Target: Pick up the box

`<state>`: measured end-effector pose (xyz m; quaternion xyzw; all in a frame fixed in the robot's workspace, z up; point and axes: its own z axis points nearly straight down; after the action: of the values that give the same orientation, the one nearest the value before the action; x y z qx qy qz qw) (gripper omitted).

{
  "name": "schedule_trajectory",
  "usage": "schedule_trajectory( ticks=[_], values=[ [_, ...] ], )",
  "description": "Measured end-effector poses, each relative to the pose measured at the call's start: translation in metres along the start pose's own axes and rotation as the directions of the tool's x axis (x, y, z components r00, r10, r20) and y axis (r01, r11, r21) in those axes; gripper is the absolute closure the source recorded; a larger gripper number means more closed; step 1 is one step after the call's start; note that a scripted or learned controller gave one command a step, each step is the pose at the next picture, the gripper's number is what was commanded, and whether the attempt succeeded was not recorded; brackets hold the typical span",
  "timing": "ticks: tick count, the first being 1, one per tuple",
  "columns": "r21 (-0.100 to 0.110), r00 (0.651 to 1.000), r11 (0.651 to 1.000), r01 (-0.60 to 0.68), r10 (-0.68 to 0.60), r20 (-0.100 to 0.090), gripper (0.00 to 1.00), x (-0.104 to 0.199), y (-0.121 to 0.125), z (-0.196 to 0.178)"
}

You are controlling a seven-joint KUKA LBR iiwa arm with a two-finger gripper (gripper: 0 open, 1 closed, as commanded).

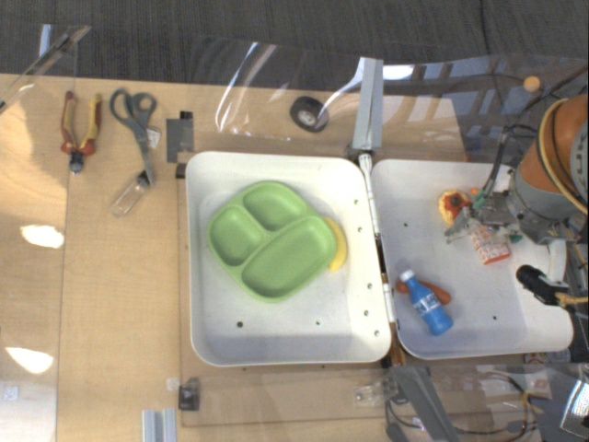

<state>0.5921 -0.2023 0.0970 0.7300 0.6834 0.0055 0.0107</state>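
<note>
The box (492, 245) is small, white with red print, and lies tilted in the right bin (515, 334), toward its far right. My gripper (480, 217) hangs from the grey arm with the orange band (563, 155) and sits just over the box's upper left end, close to or touching it. A red and yellow toy (451, 204) lies right beside the gripper on its left. The box rests on the bin floor; I see no lift.
A blue bottle (429, 305) lies over a small orange piece (443, 294) at the right bin's near left. The left bin (276, 343) holds a green divided plate (273, 240) with a yellow item (339, 250) under its edge. Scissors (138, 122), pliers (77, 129) and a tape roll (309, 112) lie on the bench.
</note>
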Motion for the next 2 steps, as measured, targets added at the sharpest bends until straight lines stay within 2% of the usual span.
schedule_trajectory(
  ticks=[1, 2],
  values=[
    [-0.001, 0.999, 0.999, 0.033, -0.033, 0.001, 0.00, 0.000, 0.021, 0.000],
    [-0.010, 0.999, 0.999, 0.039, -0.039, 0.006, 1.00, 0.000, 0.024, -0.014]
  ],
)
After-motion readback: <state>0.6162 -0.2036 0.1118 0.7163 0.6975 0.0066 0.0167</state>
